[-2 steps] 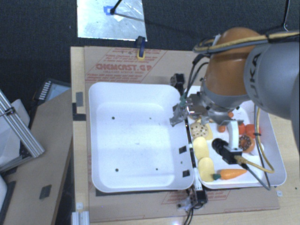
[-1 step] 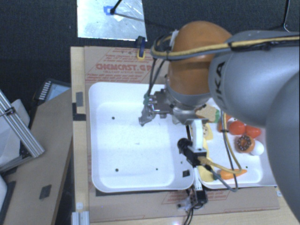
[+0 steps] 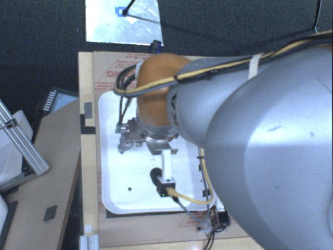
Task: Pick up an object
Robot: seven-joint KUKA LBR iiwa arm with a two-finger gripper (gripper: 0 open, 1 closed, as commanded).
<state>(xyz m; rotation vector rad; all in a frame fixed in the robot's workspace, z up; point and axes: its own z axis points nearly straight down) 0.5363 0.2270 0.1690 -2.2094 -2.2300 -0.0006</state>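
**Gripper low over the bin, target unclear**

The only candidate for picking that I can make out is a small dark speck (image 3: 129, 188) on the bare floor of the white bin (image 3: 112, 160), toward the bin's near edge. It is too small to say what it is. Anything else in the bin would be hidden under the robot.

The gripper (image 3: 126, 138) hangs over the middle of the bin, farther from the camera than the speck and clearly apart from it. It looks close to the floor, though the slanted view does not settle whether it touches. I cannot tell whether it is open or closed, and I see nothing held in it. Just above it is the orange band (image 3: 156, 87), and the grey arm (image 3: 260, 139) reaches in from the right, covering most of that side of the bench.

I judge this to be the reach-and-descend step, with no grasp made yet. If the speck is the target, the next move calls for a shift toward the near edge before closing. If the target lies beneath the gripper, it calls for closing squarely on it and lifting straight up, then checking that something actually comes up.
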